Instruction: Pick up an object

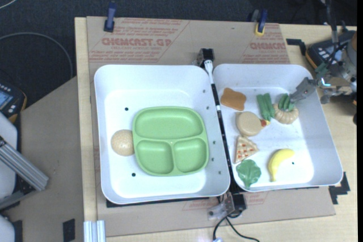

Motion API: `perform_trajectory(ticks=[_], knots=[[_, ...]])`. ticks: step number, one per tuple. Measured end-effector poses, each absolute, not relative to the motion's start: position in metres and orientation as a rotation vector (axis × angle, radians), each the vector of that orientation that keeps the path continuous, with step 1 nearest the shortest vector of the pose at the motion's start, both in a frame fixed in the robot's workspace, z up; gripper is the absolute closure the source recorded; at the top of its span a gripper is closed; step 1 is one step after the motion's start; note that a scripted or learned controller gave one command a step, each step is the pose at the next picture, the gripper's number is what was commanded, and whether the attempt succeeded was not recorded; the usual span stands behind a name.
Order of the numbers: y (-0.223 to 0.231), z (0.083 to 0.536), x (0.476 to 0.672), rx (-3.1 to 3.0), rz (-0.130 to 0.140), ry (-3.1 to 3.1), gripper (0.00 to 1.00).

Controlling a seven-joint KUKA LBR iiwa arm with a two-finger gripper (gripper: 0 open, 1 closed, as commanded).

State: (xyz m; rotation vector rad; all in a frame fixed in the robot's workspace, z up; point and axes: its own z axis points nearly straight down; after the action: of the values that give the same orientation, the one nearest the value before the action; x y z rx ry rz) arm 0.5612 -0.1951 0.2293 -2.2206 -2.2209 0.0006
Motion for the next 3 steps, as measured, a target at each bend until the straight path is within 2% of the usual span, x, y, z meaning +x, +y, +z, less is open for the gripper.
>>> perform_trajectory(ticks=[1, 2, 3], knots=[[-0.202, 0.385, 0.483, -2.238, -0.013, -2.231, 0.0], [-0.172, 0.137, 0.477, -2.213, 0.007, -2.213, 0.0], [-0.201, 0.081, 0.478, -2.218, 0.002, -2.216, 0.0]])
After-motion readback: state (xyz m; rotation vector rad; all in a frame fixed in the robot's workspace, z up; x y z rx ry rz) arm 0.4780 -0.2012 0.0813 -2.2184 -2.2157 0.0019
